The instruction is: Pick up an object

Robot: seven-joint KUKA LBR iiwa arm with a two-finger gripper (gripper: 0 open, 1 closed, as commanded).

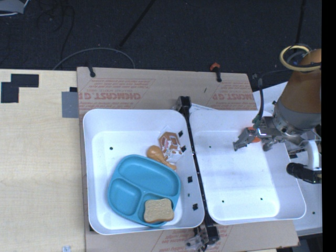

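Much bare floor under gripper (255,142).

In the left bin (100,140) a divided tray (134,185) holds a bread slice (158,210), a wrapped snack (169,143) behind it.

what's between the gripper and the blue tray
In the camera view, bare floor of the right bin, then the black divider where the bins meet, separate the gripper from the blue tray.
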